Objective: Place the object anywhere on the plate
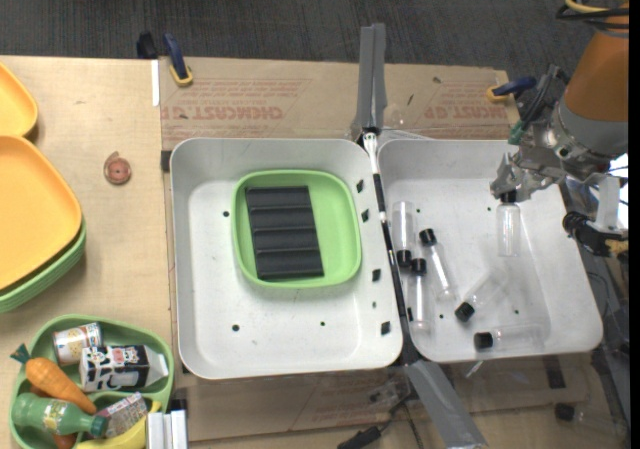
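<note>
Right bin (560,337) holds clear tubes (508,232) just below the jaws (506,189), whose opening I cannot tell.

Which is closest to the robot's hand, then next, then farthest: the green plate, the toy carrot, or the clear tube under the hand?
From the hand:
1. Clear tube, right bin, just below the hand.
2. Green plate, left bin.
3. Toy carrot, bowl at the bottom-left corner.
</note>
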